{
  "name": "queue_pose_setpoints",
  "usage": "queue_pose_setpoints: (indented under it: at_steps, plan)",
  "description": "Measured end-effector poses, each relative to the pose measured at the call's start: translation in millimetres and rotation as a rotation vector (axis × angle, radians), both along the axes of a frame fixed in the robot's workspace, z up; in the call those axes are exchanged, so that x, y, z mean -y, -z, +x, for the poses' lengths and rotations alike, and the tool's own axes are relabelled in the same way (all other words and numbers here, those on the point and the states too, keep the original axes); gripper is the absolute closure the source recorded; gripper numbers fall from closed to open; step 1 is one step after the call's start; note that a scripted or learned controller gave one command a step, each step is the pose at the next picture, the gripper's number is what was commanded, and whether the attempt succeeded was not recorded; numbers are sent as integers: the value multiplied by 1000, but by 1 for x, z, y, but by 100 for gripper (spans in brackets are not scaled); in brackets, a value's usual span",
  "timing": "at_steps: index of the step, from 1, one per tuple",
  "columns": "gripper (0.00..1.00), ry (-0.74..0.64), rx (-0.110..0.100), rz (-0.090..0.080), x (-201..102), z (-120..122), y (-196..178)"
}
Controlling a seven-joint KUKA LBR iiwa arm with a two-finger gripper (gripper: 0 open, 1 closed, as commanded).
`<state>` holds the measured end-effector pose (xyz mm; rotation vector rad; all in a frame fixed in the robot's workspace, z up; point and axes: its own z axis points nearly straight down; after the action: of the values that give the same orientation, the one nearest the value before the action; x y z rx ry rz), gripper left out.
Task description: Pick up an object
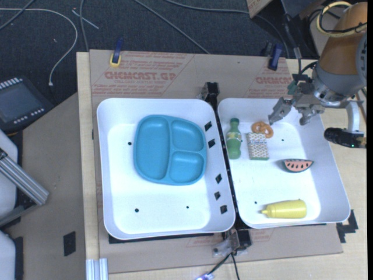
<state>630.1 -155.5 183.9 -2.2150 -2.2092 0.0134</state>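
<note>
In the right bin (pixel 326 174) lie a green bottle (pixel 233 139), a pretzel (pixel 262 129), a speckled rectangular block (pixel 257 146), a watermelon slice (pixel 298 165) and a yellow mustard bottle (pixel 285 209). My gripper (pixel 291 113) hangs over the bin's far right part, just right of the pretzel. Its two fingers (pixel 278 111) stand spread apart with nothing between them.
The left bin (pixel 116 203) holds a blue divided plate (pixel 170 149). A black divider with clips (pixel 220 156) runs between the bins. Blue clamps (pixel 116 56) hold the cardboard at the back. Cables lie on the dark floor behind the bench.
</note>
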Motion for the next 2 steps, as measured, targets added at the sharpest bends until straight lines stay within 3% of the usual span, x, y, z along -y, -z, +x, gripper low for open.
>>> queue_pose_setpoints:
  at_steps: [1, 2]
  plan:
    - [0, -3, 15, -2, 0, 3, -9]
    - [0, -4, 11, -2, -1, 10, 35]
